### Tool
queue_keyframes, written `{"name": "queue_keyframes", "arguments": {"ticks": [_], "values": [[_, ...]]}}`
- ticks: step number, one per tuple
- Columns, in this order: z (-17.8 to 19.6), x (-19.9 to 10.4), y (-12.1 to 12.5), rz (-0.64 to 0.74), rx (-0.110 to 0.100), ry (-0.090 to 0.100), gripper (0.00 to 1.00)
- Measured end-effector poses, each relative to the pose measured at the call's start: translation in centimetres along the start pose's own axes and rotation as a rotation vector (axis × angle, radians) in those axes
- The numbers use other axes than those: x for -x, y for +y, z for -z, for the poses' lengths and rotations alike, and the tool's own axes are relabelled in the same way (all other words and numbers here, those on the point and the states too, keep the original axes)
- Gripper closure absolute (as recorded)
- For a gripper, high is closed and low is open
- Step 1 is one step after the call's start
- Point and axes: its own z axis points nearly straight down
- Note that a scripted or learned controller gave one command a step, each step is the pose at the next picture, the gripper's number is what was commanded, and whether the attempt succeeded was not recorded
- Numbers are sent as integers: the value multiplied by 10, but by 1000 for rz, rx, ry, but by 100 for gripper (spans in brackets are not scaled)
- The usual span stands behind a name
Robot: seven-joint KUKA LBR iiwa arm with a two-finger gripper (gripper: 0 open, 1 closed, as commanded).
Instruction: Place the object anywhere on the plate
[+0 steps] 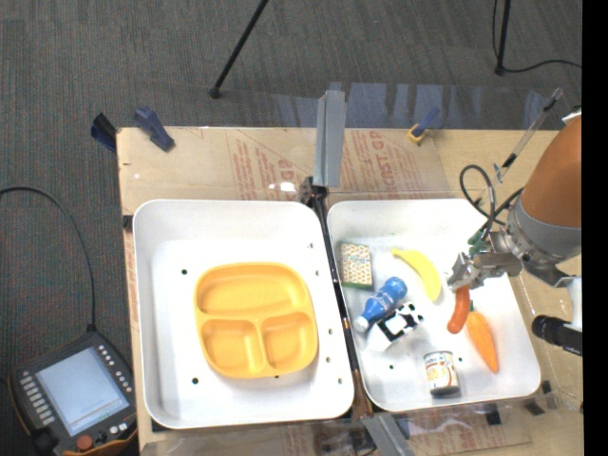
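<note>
Your gripper [472,272] sits at the right of the frame, over the right bin [380,218], just above the red sausage [460,312]; I cannot tell its state. Drop straight onto the sausage, clear of the carrot [484,341] touching it. Then carry it left to the yellow plate [255,329], centre-left.
</note>
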Motion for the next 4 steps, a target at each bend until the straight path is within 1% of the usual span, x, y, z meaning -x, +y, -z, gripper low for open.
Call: {"name": "queue_keyframes", "arguments": {"ticks": [1,2,3,4], "values": [[-13,-101,1,-62,-5,0,100],[-13,-180,-1,-35,-5,-1,100],[3,-234,31,71,-4,-1,100],[3,-235,31,71,-4,-1,0]]}}
